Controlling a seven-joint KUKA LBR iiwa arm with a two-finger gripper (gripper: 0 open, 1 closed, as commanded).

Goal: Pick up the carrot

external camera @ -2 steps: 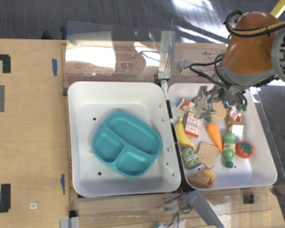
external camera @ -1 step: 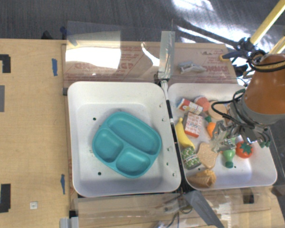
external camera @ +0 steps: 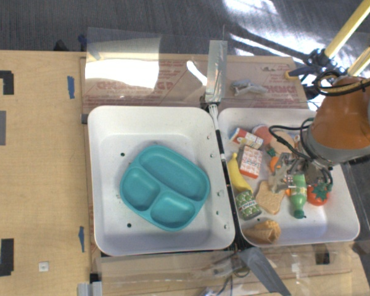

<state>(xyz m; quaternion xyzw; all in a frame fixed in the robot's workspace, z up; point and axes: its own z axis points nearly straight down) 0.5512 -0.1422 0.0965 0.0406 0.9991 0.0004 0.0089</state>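
A small orange toy carrot with a green top [external camera: 297,196] lies in the right-hand shallow white bin [external camera: 345,227], toward its right wall and about midway between front and back edges. It sits in a tight cluster: a red toy tomato with a green stalk [external camera: 318,195] just beside it on the wall side, a tan slice of toy bread [external camera: 271,198] on its other side, and a short green piece [external camera: 298,211] touching its front end. Further toward the bin's left wall are a yellow toy banana [external camera: 236,172], a green bunch of toy grapes [external camera: 247,206], and a red and white printed carton [external camera: 251,162]. The left-hand white bin [external camera: 105,134] carries a teal divided plate [external camera: 164,186].

The metal two-finger gripper [external camera: 288,171] hangs over the cluster, just behind the carrot, under the arm's orange band [external camera: 342,125]. How wide it is spread I cannot tell; nothing is visibly between its tips.

The likely risk is the crowding: a descent here could catch the bread or tomato instead, or nudge the carrot aside.
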